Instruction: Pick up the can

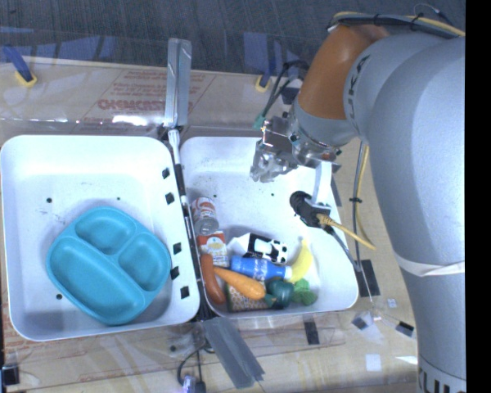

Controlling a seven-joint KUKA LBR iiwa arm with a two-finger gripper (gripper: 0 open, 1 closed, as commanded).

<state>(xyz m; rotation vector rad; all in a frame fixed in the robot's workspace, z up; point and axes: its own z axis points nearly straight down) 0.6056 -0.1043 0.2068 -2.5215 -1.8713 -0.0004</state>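
Note:
The can (pixel 205 216), small with a silvery end and a red and white label, lies against the left wall of the right bin (pixel 229 158). My gripper (pixel 268 169) hangs over the far middle of that bin, to the right of the can and farther back, well apart from it. Nothing shows between its fingers.
Piled at the right bin's near end are a red and white packet (pixel 215 246), a blue bottle (pixel 258 267), a carrot (pixel 239 282), a banana (pixel 304 260), a black and white item (pixel 267 246) and a green piece (pixel 301 294). A blue divided plate (pixel 108 263) lies in the left bin (pixel 33 162).

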